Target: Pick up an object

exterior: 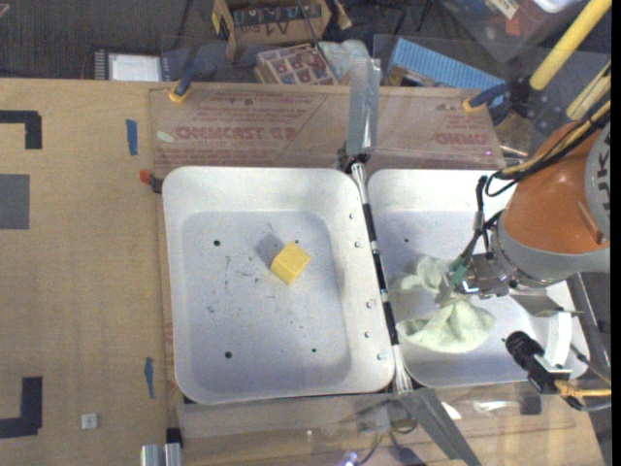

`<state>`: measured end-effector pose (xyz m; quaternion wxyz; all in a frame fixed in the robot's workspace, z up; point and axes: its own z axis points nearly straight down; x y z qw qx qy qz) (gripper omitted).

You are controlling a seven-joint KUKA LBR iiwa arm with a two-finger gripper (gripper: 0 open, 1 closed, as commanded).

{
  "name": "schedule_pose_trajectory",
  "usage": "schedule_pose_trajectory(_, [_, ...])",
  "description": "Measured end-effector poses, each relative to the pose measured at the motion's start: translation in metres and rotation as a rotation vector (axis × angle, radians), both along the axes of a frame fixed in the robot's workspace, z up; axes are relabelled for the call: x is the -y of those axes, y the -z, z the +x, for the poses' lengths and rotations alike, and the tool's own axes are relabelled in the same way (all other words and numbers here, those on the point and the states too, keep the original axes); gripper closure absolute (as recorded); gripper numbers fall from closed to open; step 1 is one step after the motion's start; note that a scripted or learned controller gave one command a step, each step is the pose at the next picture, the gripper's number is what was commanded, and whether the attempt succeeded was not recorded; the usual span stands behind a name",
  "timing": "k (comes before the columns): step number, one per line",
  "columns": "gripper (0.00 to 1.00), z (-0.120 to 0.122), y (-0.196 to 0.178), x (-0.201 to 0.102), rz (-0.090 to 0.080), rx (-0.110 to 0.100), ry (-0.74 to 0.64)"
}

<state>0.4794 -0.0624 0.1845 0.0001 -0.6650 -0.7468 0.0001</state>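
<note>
A small yellow block point(290, 262) lies near the middle of the left bin point(194, 202). A crumpled pale green cloth point(441, 323) lies in the right bin point(408, 202), toward its front. My gripper point(464, 282) hangs low over the right bin, right at the cloth's upper right edge, under the orange wrist band point(548, 216). The arm's body hides the fingers, and I cannot tell whether they touch the cloth.
A metal divider clamp point(363, 115) stands at the back between the two bins. Cardboard sheets point(291, 129) lie behind the bins, with clutter and boxes beyond. A yellow pole point(577, 32) slants across the top right corner.
</note>
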Motion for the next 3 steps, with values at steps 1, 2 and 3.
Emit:
schedule_pose_trajectory(1, [1.00,0.000,0.000,0.047,-0.002,0.002,-0.033])
schedule_pose_trajectory(2, [1.00,0.000,0.000,-0.011,0.000,-0.001,0.143])
schedule_pose_trajectory(3, [1.00,0.070,0.000,-0.059,-0.001,0.000,0.101])
